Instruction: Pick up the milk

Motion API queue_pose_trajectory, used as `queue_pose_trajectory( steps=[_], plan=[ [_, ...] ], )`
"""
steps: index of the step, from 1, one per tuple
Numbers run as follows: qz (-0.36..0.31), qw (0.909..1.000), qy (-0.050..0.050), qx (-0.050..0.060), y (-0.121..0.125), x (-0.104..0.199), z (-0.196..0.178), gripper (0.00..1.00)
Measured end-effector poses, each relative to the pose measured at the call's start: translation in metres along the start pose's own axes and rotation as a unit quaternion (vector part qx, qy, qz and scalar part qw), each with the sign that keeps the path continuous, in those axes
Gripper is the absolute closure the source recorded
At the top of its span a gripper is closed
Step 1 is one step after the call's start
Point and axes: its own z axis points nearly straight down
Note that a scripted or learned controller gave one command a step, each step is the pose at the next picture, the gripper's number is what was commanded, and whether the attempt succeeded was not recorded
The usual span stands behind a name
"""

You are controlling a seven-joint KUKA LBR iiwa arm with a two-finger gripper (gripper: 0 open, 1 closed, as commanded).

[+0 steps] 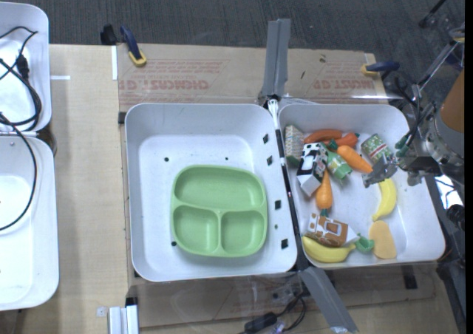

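Observation:
The milk (311, 159), a small white carton with black cow patches, lies among other toy food at the left side of the right bin (425, 247), close to the divider. My gripper (380, 173) hangs low over the right half of that bin, just above the top end of a yellow banana (384, 200). It is about a hand's width to the right of the milk and touches none of it. An orange carrot (355, 159) and a green can (340, 168) lie between the gripper and the carton.
Around the milk lie a second carrot (324, 191), a red pepper (325, 135), a green packet (375, 148), a brown box (327, 230), another banana (329, 252) and an orange slice (383, 241). The left bin (148, 140) holds a green divided plate (219, 211).

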Motion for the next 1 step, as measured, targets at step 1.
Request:
queue_pose_trajectory(
  steps=[1],
  plan=[
    [0.007,1.0,0.0,-0.003,-0.0172,0.0442,0.1301,0.0]
  ],
)
